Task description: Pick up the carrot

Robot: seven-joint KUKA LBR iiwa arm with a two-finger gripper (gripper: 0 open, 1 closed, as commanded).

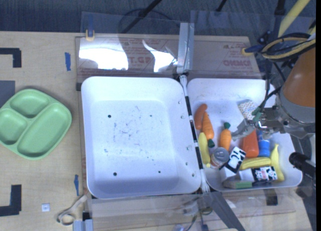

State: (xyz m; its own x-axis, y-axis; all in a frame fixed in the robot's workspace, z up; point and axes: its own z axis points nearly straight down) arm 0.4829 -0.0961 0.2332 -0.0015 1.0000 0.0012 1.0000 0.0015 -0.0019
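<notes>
The shallow white right-hand bin point(220, 87) on the desk holds the small orange carrot with a green top point(225, 137), long axis nearly upright in view. The metal pincer point(251, 123) hangs just right of it; its opening I cannot tell.

Orange carrot point(225, 138) with green tip. Longer orange piece point(203, 120) alongside, two-toned toward red. Yellow banana-like shape point(203, 148) below it; second yellow curve point(261, 163) at lower right. Black-and-white patched item point(235, 158), another point(264, 174) cow-patterned. Small blue object point(264, 147) beside an orange-red block point(250, 144). Silver-grey round can top point(219, 153). Two white bins: left bin point(133, 134) faintly blue-scribbled, dotted dark; right bin point(215, 92) plain. Pale green divided plate point(33, 123) on tan bench point(35, 49). Grey arm with orange band point(303, 87).
</notes>
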